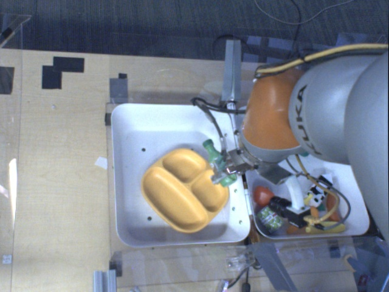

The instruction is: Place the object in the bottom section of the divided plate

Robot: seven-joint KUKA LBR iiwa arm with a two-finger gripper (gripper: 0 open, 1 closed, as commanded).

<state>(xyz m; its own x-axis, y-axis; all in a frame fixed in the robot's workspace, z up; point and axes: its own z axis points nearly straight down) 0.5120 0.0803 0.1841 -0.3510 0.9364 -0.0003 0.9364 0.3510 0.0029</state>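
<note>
A yellow divided plate point(177, 190) with three sections lies in the left white bin point(130, 157). It has a long section at the lower left, a rounded one at the top and a smaller one at the right. My gripper point(217, 163) hangs over the plate's right edge, close to the wall between the two bins. Its green fingers point(210, 147) stand apart, and I see nothing between them. The plate's sections hold nothing.
The right white bin point(358, 208) holds a cluster of small things: a red round one point(262, 194), a green one point(270, 219) and orange pieces point(316, 215). The arm's grey and orange body point(285, 111) covers that bin's upper part.
</note>
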